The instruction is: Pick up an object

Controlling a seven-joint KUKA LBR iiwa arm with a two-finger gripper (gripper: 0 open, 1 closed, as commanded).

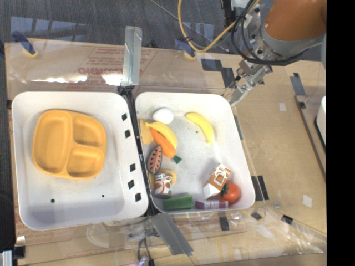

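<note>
Banana, long axis upper-left to lower-right

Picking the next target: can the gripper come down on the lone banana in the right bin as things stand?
Probably yes. The banana lies apart from the other items, with bare floor of the right bin around it, and nothing over it. The gripper hangs just past the bin's far right corner.

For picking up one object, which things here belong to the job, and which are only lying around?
Belong to the job:
- gripper
- right bin
- banana
- egg
- carrot
- tomato
- small carton

Only lying around:
- left bin
- yellow divided plate
- yellow cable
</note>
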